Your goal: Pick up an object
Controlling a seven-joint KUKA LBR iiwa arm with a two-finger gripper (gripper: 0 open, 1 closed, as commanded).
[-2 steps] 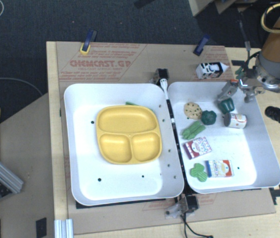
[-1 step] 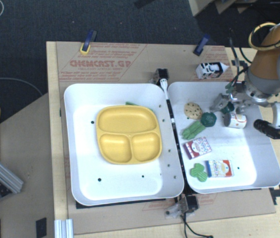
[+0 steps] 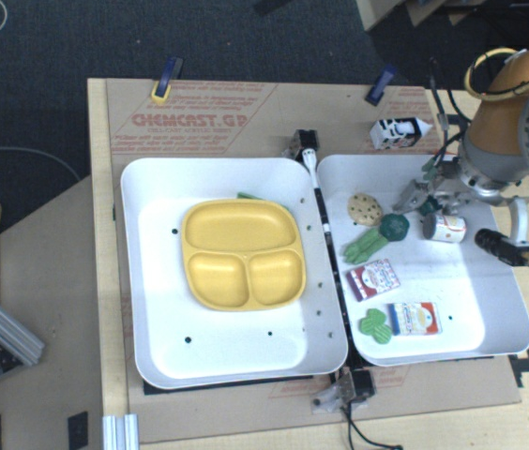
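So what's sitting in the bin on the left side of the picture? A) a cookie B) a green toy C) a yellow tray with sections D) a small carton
C: the yellow tray with three sections lies in the left bin, while the cookie lies in the right bin.

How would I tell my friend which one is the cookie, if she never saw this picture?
Look in the right white bin, at its far left corner. The cookie lies there, just above the green toy. It is the one round tan thing with dark spots; its neighbours are green, or flat printed packets.
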